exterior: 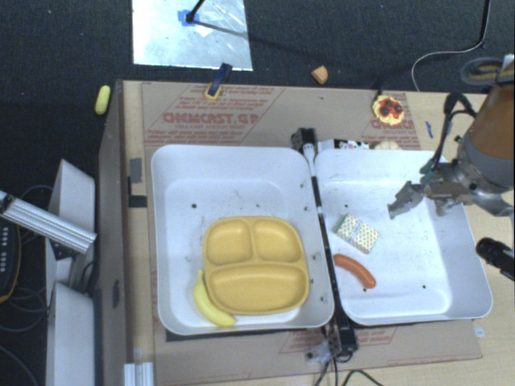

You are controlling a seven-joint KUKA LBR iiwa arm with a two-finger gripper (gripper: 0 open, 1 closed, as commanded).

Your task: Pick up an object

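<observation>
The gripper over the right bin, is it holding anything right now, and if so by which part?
Nothing is held. The gripper hangs over bare floor of the right bin, apart from the small patterned box and the sausage.

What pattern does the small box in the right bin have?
The small box is white with small yellowish dots, seen in the camera view.

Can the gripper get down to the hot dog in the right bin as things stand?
Probably yes. The hot dog lies flat on the right bin floor, apart from the small patterned box, nothing over it. The gripper hovers above the same bin, up and right of it.
</observation>
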